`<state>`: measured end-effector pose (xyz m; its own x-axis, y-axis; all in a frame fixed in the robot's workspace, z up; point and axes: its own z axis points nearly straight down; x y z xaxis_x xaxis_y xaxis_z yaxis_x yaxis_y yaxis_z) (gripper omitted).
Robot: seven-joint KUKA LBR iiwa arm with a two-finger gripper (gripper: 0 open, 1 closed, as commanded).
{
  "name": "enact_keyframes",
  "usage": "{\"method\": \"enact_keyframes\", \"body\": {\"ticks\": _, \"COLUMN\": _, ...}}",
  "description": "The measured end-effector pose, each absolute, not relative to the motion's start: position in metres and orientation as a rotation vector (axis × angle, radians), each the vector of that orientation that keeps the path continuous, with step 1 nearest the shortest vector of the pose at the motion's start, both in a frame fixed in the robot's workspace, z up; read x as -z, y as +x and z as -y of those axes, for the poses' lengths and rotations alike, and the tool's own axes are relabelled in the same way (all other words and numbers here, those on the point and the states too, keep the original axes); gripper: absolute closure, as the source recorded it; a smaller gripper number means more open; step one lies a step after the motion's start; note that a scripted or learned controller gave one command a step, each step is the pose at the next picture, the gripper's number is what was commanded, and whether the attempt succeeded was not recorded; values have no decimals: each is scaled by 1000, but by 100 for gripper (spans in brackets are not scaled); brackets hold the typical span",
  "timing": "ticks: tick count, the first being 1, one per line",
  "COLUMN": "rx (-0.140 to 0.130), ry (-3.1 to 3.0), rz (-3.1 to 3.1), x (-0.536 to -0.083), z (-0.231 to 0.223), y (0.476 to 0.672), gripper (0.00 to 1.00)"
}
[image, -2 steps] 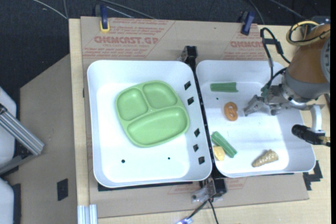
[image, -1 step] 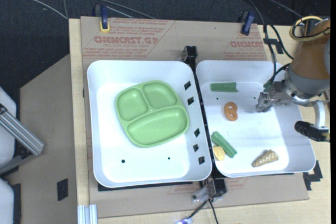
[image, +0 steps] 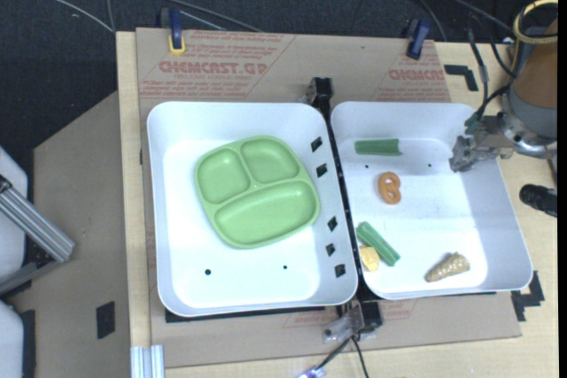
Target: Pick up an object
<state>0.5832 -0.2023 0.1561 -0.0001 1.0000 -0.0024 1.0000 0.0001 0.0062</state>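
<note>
Item, nearest the camera: right bin (image: 496, 274), its front edge carrying a tan ridged cone-shaped piece (image: 447, 266) lying on its side near the front right corner, apart from all else and so the least crowded candidate for a pick. Item: a yellow piece (image: 369, 258) touching a green stick (image: 378, 243) at the bin's front left, close to the dividing wall; a grasp there would likely be cramped by both neighbour and wall. Item, left bin (image: 168, 217): a green divided plate (image: 257, 190) lying flat at its middle, compartments bare, too broad and flat to suit a two-finger pinch as judged from here. Item, mid right bin: an orange pretzel-like ring (image: 389, 187), lying flat and alone. Item, farther back: a second green bar (image: 377, 147) near the rear wall. Item, right rear rim: the gripper (image: 462, 157), poised over the bin's far right corner with nothing visible between its fingers; whether they are spread or closed cannot be told. No object is lifted; the pick appears not yet begun.
</note>
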Motion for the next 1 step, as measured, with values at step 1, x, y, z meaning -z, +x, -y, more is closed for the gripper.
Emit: {"method": "enact_keyframes", "body": {"ticks": 1, "rx": -4, "ry": 2216, "rz": -2219, "x": -202, "z": 204, "y": 591, "gripper": 100}}
